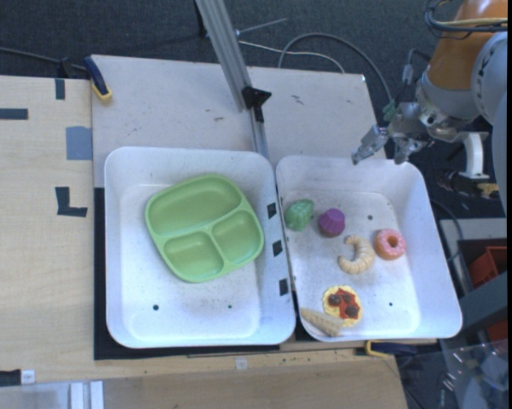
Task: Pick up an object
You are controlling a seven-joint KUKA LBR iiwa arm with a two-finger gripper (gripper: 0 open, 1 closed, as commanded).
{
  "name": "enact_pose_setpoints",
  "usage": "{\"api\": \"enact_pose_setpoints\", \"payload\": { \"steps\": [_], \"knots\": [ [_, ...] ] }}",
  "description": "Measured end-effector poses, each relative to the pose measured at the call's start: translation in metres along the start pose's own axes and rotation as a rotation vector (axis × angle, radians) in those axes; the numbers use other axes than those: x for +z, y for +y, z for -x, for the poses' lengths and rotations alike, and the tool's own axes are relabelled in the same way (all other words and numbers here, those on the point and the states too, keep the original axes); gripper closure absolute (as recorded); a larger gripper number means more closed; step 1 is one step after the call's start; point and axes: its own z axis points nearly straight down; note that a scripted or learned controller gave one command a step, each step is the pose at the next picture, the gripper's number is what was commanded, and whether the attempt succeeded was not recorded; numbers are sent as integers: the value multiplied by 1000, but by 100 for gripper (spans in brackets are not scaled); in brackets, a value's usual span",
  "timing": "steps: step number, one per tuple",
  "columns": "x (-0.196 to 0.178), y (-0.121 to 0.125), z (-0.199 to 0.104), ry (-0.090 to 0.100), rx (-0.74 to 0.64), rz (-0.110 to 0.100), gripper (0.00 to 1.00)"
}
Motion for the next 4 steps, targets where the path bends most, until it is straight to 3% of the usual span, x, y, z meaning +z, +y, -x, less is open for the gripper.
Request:
{"api": "enact_pose_setpoints", "payload": {
  "steps": [1, 3, 4],
  "knots": [
    [0, 0, 0, 0, 0, 0, 0],
    [108, -8, -4, 1, 1, -7, 0],
    [120, -9, -5, 0, 0, -2, 0]
  ]
}}
